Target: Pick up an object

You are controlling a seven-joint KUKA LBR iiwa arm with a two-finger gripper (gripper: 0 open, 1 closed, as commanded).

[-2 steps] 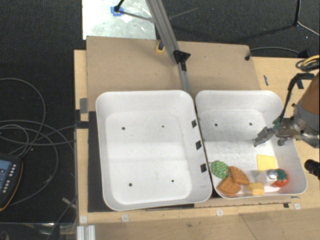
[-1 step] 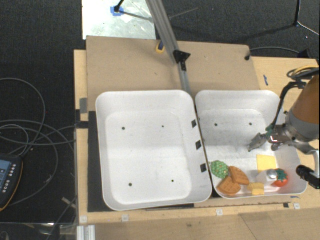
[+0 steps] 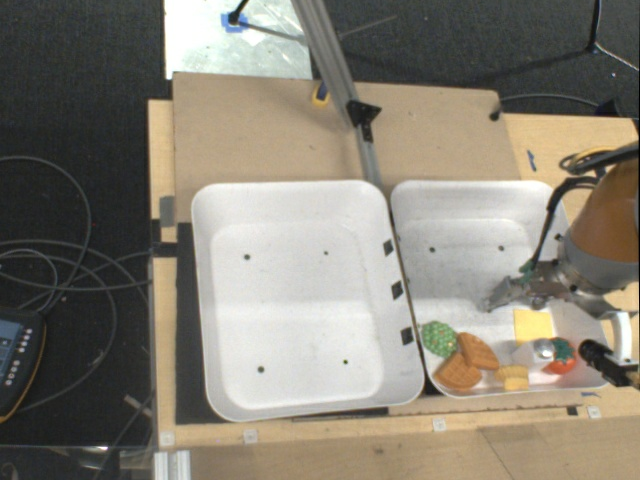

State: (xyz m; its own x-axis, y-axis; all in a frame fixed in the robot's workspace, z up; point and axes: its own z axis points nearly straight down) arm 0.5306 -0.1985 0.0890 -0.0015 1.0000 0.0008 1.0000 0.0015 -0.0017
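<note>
While the gripper (image 3: 500, 298) hangs over the right bin (image 3: 470, 208) w/ its state impossible to tell, you've got the yellow block (image 3: 533, 325) just right & slightly nearer, other toys along the near wall, so nudge right/near.

White bins (image 3: 300, 208) (yellow block (image 3: 533, 325))
</note>
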